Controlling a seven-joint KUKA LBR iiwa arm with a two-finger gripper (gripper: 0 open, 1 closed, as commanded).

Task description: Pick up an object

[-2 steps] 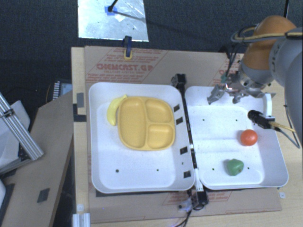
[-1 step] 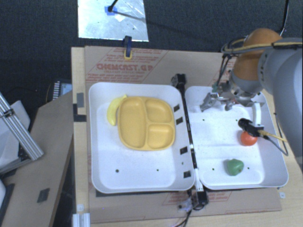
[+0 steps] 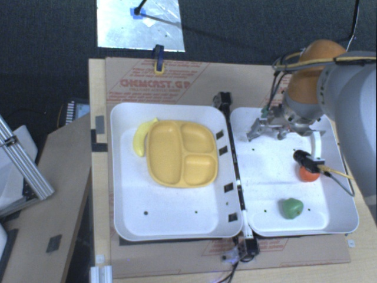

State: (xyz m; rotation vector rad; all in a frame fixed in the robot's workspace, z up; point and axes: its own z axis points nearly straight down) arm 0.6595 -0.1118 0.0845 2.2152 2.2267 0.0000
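My gripper (image 3: 266,133) hovers over the far left part of the right bin (image 3: 259,217), fingers spread apart with nothing between them. A small orange-red round thing (image 3: 308,174) lies in the same bin, to the right of the gripper and closer to the front, with its top partly covered. A green lumpy object (image 3: 290,208) rests near that bin's front edge, well clear of the gripper. In the left bin (image 3: 126,217) sits a yellow divided plate (image 3: 179,153), and a yellow banana (image 3: 140,137) pokes out along its left side.
A ridge with black clips (image 3: 230,158) separates the two bins. Both bins stand on a cardboard sheet (image 3: 171,81). A shiny foil square (image 3: 140,16) lies behind the bench. The grey arm (image 3: 347,99) crosses the right bin's far right corner.
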